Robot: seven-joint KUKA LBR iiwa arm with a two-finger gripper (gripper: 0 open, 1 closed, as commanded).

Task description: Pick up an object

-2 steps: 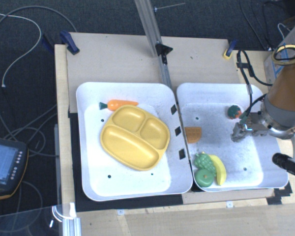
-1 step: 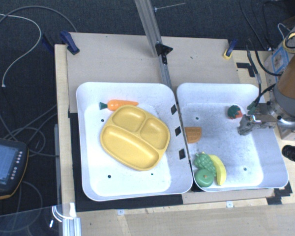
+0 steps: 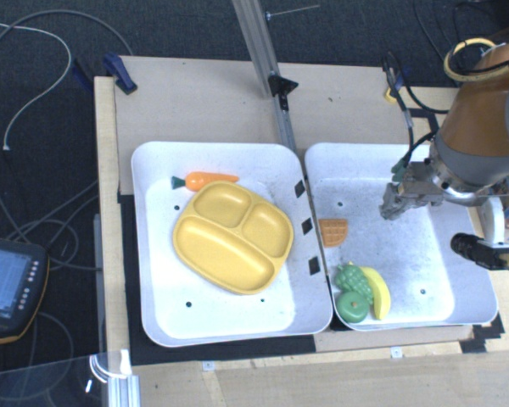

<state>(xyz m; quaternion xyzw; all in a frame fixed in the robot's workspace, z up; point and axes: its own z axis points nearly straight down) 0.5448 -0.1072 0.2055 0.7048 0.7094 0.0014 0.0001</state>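
Observation:
My gripper (image 3: 397, 203) hangs over the upper middle of the right bin (image 3: 424, 308), on the grey arm with the orange band coming in from the right. An orange waffle piece (image 3: 332, 231) lies at that bin's left wall, left of and a little below the gripper. Near the bin's front left corner sit a bunch of green grapes (image 3: 349, 276), a green apple (image 3: 352, 305) and a yellow banana (image 3: 377, 292), packed close together. The gripper is apart from all of them.
The left bin (image 3: 153, 312) holds a yellow divided plate (image 3: 233, 237) and an orange carrot (image 3: 205, 179) just behind it. A metal post (image 3: 263, 49) rises behind the divide between the bins. Cables hang at the back right.

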